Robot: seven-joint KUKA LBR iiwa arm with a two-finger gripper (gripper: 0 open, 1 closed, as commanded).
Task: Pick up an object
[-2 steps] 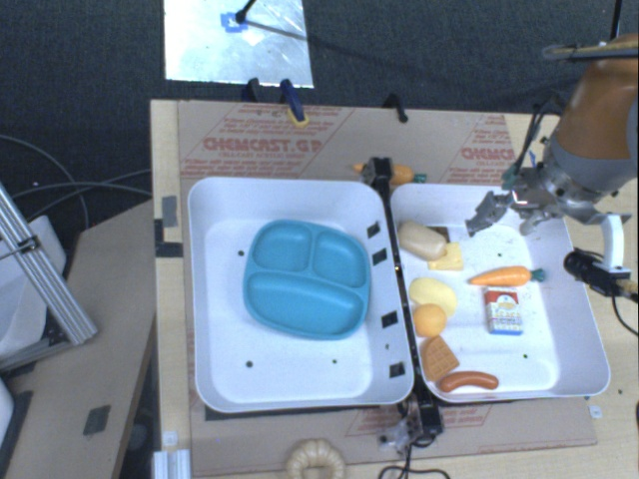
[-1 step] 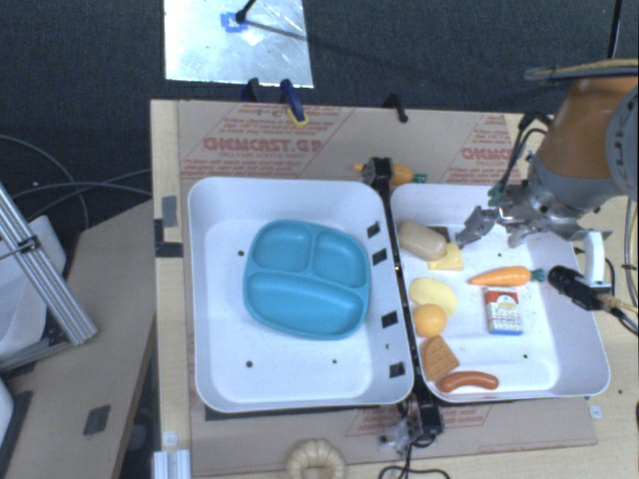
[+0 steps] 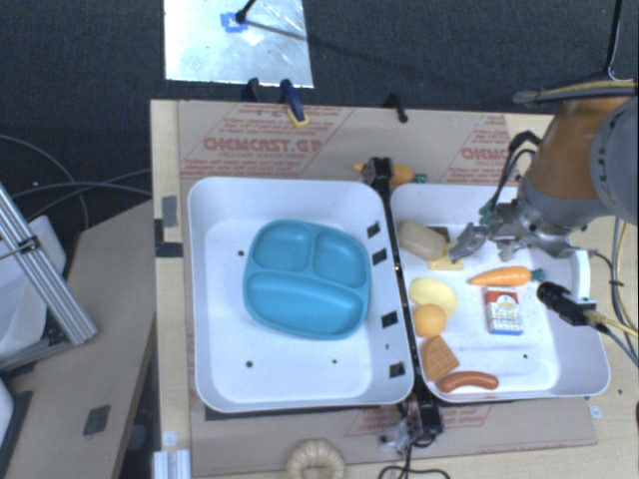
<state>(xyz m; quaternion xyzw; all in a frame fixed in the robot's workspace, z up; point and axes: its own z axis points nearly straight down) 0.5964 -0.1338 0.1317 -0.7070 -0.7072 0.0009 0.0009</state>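
My gripper [image 3: 467, 243] hangs low in the right bin [image 3: 579, 367], jaws apart, just beside the beige bread piece [image 3: 423, 239]. The carrot [image 3: 500, 276] lies near me; 1 blue divided plate [image 3: 307, 277] sits in the left bin [image 3: 215, 367].

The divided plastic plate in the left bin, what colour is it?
Light blue. The divided plastic plate shows plainly in the camera view, lying in the left white bin.
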